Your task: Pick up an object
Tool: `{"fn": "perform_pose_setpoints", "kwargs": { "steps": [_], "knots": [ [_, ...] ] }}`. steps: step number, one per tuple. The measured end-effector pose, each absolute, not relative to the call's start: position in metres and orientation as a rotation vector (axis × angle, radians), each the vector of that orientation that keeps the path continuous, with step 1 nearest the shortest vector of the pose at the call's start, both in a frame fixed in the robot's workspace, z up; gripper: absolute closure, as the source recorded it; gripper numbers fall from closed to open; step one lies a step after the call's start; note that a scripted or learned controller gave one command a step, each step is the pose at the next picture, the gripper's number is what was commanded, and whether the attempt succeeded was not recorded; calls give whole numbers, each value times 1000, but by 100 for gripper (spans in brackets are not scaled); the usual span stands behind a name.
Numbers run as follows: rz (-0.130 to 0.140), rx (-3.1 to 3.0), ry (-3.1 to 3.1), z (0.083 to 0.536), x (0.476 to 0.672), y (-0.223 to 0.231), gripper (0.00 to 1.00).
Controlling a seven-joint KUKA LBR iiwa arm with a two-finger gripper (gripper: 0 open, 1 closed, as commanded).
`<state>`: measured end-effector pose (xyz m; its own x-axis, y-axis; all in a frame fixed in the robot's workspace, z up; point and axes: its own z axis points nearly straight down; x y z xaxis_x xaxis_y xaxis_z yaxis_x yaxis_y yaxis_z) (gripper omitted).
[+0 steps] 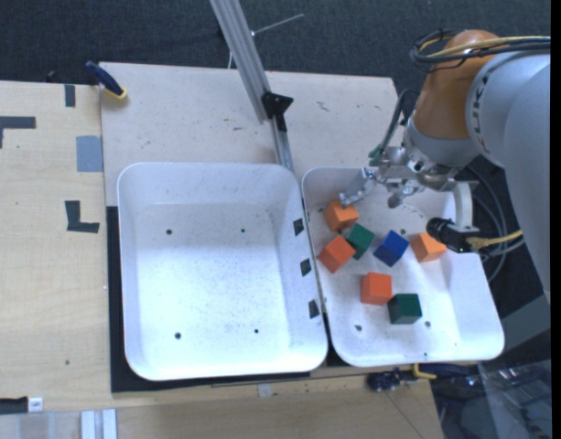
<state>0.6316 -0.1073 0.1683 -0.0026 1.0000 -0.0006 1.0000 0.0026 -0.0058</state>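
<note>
Camera view looks down on two white bins side by side on a bench. All the blocks sit in the right bin [463, 327], and it is my landmark. Near its back wall lies an orange block [341, 215], small and square. Just in front of that one sit a green block [360, 239] and another orange block [335, 253], and these two touch. A blue block [391, 247] lies near the middle of the bin, with a third orange block [427, 246] beside it toward the bin's right wall. Closer to the front wall are a fourth orange block [376, 288] and a dark green block [404, 308]. The gripper [393, 177] hangs over the back of the bin, above the blocks. I cannot tell if it is open or closed. The left bin [207, 273] is beside it.
</note>
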Motion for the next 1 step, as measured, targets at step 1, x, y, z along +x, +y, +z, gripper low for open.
{"fn": "perform_pose_setpoints", "kwargs": {
  "steps": [1],
  "knots": [
    [10, -2216, -2219, 104, 632, -109, 0]
  ]
}}
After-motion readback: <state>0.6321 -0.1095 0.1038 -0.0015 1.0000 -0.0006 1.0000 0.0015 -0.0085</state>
